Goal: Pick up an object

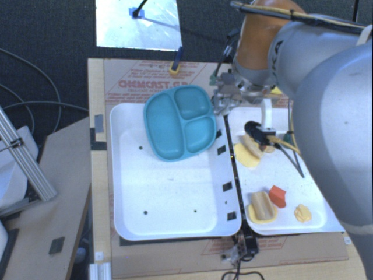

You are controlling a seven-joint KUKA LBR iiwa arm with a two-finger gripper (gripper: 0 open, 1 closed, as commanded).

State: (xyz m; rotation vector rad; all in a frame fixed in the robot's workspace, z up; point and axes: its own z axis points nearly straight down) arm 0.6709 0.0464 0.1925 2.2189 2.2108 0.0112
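1. Two white bins sit side by side; the left bin [169, 214] holds a blue divided plate [179, 122] leaning on its far rim.
2. Hovering at that plate's right edge, the gripper [222, 101] probably wants it; I cannot tell its state.

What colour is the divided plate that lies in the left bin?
The divided plate is light blue, plain with no pattern, seen clearly in the camera view.

A robotics lab: bare bench [70, 156], loose cables [35, 107] (dark carpet beneath), aluminium framing [23, 156].
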